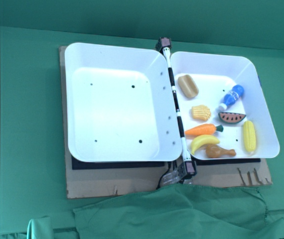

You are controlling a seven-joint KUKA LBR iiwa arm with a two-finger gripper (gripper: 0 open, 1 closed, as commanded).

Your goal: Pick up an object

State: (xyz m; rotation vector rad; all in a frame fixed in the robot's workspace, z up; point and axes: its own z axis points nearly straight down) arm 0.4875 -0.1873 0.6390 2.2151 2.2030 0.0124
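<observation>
Toys sat in the right bin [261, 91]; left bin [77, 63] beside it on the table [32, 108].
Bread roll [188, 86] near the far-left corner, blue bottle [231, 97] by the right wall, watermelon slice [231, 117], corn piece [201, 113], carrot [203, 129], banana [204, 142], drumstick [219, 152] at the near edge, corn cob [249, 136]. End effector state: cannot tell.
</observation>
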